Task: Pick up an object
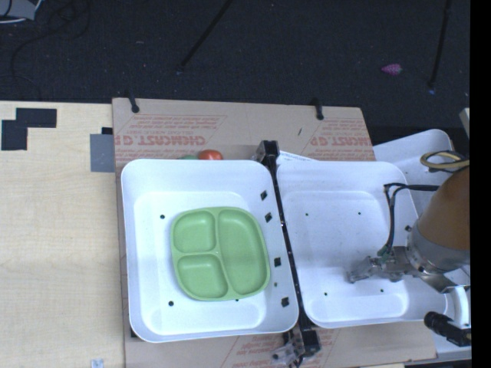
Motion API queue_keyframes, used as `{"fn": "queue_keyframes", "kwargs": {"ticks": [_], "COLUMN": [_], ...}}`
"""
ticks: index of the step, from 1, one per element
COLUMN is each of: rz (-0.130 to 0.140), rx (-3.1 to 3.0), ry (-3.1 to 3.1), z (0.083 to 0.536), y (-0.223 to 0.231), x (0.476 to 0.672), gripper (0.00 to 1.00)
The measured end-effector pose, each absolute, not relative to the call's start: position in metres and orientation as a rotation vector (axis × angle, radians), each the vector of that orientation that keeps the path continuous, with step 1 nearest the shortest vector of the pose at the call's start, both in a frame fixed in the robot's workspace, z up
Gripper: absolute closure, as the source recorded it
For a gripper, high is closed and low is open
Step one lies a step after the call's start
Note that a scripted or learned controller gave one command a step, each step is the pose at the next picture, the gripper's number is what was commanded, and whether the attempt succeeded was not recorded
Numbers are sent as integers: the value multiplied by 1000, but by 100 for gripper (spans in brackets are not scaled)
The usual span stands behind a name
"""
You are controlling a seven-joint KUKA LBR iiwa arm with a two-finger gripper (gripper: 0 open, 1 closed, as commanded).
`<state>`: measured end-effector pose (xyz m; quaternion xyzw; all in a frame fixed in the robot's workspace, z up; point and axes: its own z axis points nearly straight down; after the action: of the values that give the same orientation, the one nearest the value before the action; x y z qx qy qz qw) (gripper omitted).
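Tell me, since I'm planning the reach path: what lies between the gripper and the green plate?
In the camera view, bare white floor of the right bin, then the black divider where the bins meet, separate the gripper from the green plate.

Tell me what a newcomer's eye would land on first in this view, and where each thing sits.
The light green divided plate stands out first, lying flat in the middle of the left bin. Next comes the arm with its orange band, reaching in from the right, its gripper low over the floor of the right bin. A small red-orange object peeks out just behind the left bin's far rim.
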<state>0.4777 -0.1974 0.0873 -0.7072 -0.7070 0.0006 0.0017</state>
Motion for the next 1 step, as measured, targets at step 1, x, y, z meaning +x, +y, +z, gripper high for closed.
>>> {"fn": "queue_keyframes", "kwargs": {"ticks": [1], "rz": [1], "rx": [-2226], "ry": [-2215], "z": [100], "y": [-199], "x": [478], "gripper": [100]}}
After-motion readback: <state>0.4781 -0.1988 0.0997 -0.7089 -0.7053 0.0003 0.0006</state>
